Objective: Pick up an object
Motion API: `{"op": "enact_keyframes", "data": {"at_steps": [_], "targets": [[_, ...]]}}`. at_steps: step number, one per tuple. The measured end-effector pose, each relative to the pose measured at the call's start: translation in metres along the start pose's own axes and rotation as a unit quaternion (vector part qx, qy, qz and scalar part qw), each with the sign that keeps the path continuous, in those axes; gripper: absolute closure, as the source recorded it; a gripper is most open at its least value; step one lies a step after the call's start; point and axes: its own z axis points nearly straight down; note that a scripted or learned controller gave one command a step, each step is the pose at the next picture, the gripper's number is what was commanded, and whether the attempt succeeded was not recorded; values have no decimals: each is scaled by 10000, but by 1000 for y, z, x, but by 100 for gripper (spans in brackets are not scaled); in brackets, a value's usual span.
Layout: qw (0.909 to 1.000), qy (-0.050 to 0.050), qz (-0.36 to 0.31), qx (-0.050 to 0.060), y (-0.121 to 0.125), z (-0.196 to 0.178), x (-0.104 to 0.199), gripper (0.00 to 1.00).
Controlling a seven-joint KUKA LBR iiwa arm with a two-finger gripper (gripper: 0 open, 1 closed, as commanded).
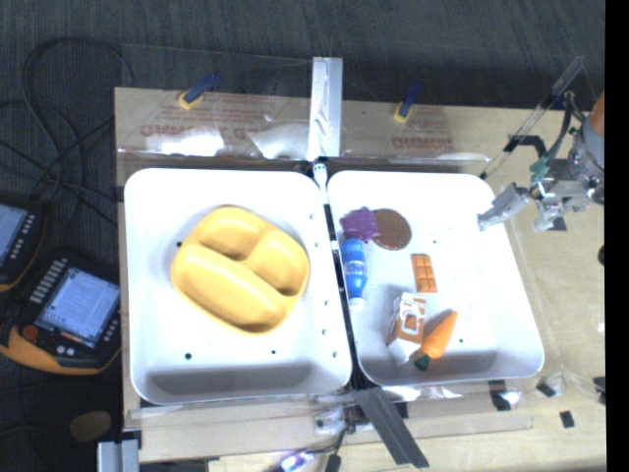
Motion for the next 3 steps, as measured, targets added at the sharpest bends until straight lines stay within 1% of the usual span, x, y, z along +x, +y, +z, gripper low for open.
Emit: {"op": "enact_keyframes", "data": {"at_steps": [1, 2, 3], "targets": [[9999, 5, 117, 1, -1, 183, 28, 0], [9999, 11, 118, 7, -1, 175, 28, 100], [9992, 0, 395, 1, 49, 162, 28, 100]]}}
